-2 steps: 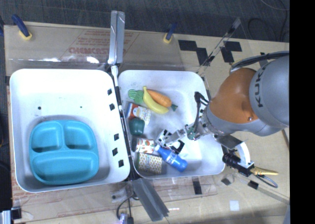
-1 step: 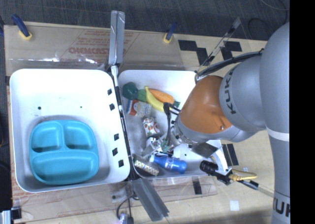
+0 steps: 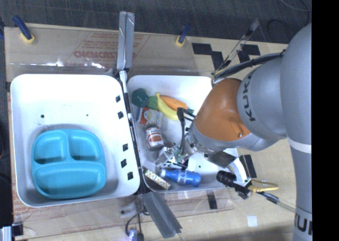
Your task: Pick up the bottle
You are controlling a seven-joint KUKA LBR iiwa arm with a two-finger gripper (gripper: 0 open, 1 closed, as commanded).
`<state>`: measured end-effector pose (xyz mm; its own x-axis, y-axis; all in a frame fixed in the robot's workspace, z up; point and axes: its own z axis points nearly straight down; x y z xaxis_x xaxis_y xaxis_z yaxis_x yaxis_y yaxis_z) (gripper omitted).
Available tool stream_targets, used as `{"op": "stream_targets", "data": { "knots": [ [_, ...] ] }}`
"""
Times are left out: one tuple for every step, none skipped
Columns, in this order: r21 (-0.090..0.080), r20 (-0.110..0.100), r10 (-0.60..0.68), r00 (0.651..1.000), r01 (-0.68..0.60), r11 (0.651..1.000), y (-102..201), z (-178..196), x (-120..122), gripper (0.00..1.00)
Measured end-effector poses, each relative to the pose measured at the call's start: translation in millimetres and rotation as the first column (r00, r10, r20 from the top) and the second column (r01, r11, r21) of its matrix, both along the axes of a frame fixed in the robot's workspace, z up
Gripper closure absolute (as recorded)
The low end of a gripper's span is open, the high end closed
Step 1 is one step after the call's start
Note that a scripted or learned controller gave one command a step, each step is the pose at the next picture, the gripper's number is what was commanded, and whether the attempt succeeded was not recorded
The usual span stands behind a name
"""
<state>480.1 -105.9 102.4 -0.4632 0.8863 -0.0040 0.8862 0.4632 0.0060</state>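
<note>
Blue bottle (image 3: 183,177) — on its side, near front wall of right bin (image 3: 175,82) — pale cap leftward.

We count two white bins (image 3: 21,128), one blue divided tray (image 3: 69,163), one blue bottle (image 3: 183,177), one small can (image 3: 154,137), one banana (image 3: 164,107) and one carrot (image 3: 174,101).

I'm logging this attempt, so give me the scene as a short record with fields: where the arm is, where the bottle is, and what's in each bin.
arm: reaches in from the right, its gripper low over the right bin
bottle: blue bottle lying on its side near the right bin's front edge, just below the gripper
right bin, other contents: banana, orange carrot-like piece, small can, dark green item
left bin: blue divided tray
bottle held: not visibly
</note>
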Motion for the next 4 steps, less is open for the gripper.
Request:
{"op": "stream_targets", "data": {
  "knots": [
    [0.001, -0.003, 0.096, 0.995, -0.096, 0.995, -29.5, -9.2, -1.9, 1.0],
    [0.0, -0.002, 0.089, 0.996, -0.089, 0.996, -59.7, -8.6, -0.9, 1.0],
    [0.0, -0.002, 0.095, 0.995, -0.095, 0.995, -58.9, 0.5, -0.2, 1.0],
    [-0.001, -0.001, 0.095, 0.995, -0.095, 0.995, -58.9, 0.5, -0.1, 0.0]
  ]
}}
